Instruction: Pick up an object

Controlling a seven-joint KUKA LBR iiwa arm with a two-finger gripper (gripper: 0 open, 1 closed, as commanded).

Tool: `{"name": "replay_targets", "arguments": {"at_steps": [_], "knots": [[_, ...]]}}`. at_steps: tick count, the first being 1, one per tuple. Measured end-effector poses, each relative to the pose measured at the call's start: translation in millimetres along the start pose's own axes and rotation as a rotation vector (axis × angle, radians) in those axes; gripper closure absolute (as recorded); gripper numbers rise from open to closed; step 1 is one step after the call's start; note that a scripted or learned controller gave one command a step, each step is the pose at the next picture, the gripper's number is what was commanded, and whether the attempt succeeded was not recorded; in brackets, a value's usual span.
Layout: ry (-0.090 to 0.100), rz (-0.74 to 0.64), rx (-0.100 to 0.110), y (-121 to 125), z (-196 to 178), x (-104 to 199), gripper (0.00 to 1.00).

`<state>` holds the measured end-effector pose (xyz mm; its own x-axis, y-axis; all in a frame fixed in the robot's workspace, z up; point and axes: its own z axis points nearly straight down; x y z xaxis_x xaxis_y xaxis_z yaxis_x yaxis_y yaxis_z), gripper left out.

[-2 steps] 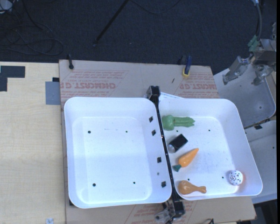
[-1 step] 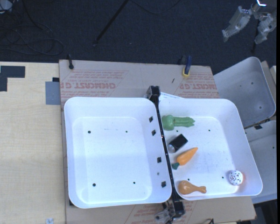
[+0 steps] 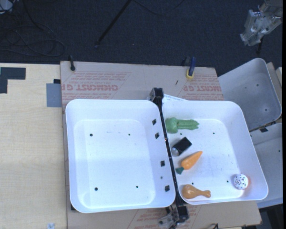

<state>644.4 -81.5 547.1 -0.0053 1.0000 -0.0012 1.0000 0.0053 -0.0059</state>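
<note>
The right bin (image 3: 238, 116) holds several small objects. A green toy (image 3: 181, 125) lies near its upper left, against the divider. Below it sits a small black block (image 3: 182, 145), then an orange carrot (image 3: 191, 160) lying on a slant. A tan, pear-shaped piece (image 3: 195, 192) rests at the bin's front edge, and a white speckled ball (image 3: 240, 181) sits in the front right corner. My gripper (image 3: 260, 25) hangs at the view's top right, far behind the bins and apart from every object, with nothing visible in it.
The left bin (image 3: 76, 113) adjoins the right one along a black divider (image 3: 164, 147). Both stand on a cardboard sheet (image 3: 114, 82) held by a blue and yellow clamp (image 3: 191, 68). A grey panel (image 3: 250, 92) lies right of the bins.
</note>
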Motion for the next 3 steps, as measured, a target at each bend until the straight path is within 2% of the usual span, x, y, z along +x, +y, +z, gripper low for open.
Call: {"name": "replay_targets", "arguments": {"at_steps": [2,3], "knots": [[0.003,-0.002,-0.002,0,10,147,1.0],[0.003,-0.005,-0.001,0,10,242,1.0]]}}
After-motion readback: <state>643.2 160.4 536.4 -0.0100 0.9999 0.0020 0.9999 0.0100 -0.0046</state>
